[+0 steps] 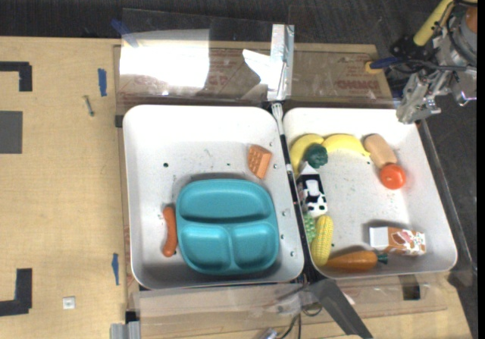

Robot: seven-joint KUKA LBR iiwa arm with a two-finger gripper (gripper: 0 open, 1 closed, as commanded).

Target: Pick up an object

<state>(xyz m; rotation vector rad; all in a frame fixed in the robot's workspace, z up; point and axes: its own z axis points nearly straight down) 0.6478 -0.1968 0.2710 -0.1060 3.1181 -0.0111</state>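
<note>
Brown cardboard covers the tabletop point(53, 201), which carries two white bins side by side. Farthest left of the gripper point(415, 106), the left bin point(144, 133) holds a teal divided plate point(226, 225), an orange wedge point(259, 160) and a small sausage point(170, 231). Just below and left of the gripper, the right bin point(432, 201) holds a banana point(333, 143), a corn cob point(322, 237), a carrot point(353, 259), a juice carton point(398, 240), a black-and-white cow point(312, 195) and a tan peg with a red ball end point(385, 161). That peg lies nearest the gripper, just below it. The gripper hangs beside the right bin's far right corner, holding nothing; whether it is open or closed cannot be told.
</note>
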